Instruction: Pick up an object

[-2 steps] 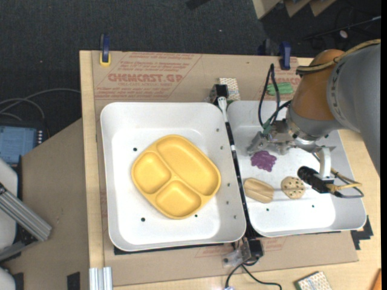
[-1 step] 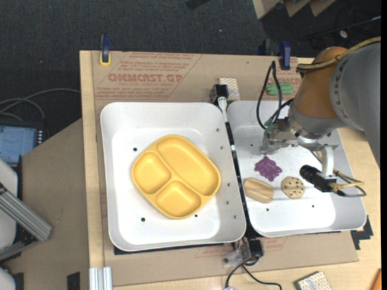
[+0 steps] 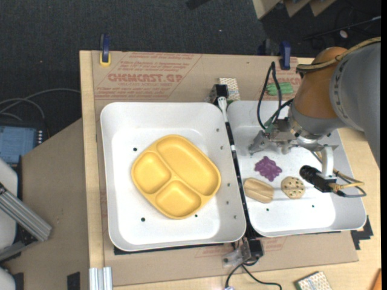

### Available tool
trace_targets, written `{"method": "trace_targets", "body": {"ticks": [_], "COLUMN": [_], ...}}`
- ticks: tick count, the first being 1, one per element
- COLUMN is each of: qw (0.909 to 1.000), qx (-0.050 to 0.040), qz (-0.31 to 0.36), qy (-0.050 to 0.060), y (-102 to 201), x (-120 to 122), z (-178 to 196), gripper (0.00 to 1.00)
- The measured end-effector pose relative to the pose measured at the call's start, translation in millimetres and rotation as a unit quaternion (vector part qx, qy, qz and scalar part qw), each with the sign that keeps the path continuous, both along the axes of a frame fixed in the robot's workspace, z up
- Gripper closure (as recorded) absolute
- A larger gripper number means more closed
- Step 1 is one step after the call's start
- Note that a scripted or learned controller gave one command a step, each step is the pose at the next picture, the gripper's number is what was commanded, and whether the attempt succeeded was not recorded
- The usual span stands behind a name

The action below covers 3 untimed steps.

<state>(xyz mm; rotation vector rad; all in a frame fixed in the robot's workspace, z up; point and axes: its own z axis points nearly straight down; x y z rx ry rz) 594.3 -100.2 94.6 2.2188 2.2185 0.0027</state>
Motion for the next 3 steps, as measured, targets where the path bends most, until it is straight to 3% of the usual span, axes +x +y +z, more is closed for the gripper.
{"method": "trace_targets", "body": {"ticks": [1,2,3], "qw": [1.0000,1.0000,1.0000], "qx": [-0.0010,0.0021,0.0018], "qz": [0.001,-0.002,-0.001], "qy": [-0.004,0.007,0.005], "y": [-21.3,-28.4,-23.9], "x": [53.7,-18.5,-60.1], "z": [57.8,-13.9,-10.2], "gripper": [0.00,0.00,0.00]}}
